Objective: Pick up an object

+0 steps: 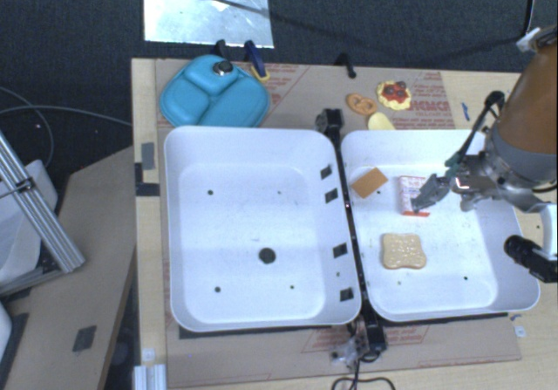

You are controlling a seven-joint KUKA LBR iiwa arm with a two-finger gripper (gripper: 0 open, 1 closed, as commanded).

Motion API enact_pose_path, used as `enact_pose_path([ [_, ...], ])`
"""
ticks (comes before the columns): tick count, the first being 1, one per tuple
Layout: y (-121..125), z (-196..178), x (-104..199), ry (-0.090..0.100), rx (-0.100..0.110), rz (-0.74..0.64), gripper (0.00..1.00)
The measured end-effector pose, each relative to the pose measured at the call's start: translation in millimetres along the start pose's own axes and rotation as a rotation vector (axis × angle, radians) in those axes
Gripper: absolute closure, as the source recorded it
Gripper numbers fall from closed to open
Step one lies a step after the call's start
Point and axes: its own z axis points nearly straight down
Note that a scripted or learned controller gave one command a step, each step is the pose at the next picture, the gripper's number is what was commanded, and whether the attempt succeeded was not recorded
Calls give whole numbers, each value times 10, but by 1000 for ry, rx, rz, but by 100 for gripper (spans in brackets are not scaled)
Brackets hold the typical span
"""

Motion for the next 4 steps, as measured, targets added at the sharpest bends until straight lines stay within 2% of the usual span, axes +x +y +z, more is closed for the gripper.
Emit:
enact_pose_path([
  [1,-73,1735,-571,-1,-9,6,0],
  [2,-232,1679,97,-7,-18,-1,0],
  [3,-209,1556,65,-8,-24,3,100],
  [4,-214,1653,88,-11,-25,7,100],
])
